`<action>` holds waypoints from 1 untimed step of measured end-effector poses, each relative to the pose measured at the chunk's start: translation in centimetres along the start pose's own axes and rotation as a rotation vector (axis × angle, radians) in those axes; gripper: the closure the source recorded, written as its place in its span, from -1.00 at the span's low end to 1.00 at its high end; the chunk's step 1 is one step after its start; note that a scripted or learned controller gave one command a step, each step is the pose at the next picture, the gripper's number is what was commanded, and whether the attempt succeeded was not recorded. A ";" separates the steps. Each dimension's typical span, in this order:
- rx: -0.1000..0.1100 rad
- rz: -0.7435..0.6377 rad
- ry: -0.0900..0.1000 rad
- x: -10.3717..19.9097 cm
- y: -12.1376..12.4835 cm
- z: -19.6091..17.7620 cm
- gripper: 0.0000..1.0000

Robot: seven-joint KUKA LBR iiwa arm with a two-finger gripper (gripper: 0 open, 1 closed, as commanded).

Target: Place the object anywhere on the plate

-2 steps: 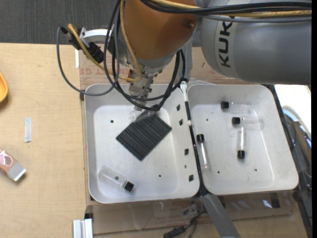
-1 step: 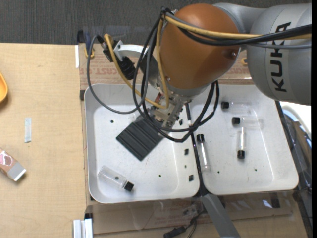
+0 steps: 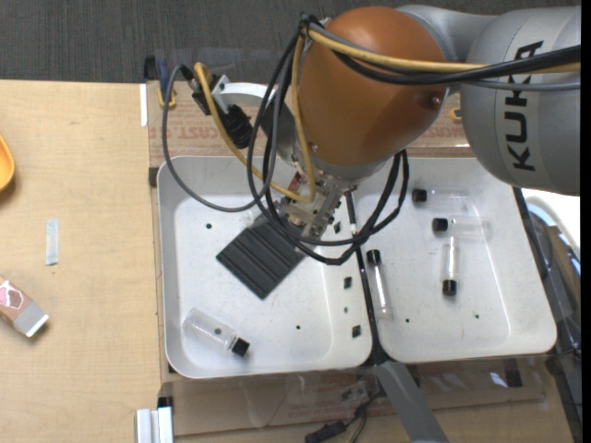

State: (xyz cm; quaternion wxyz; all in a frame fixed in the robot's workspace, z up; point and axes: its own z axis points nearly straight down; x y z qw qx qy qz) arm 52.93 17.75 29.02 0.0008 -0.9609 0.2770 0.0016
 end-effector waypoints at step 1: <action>0.002 -0.355 -0.001 0.9 -6.7 -9.3 -1.00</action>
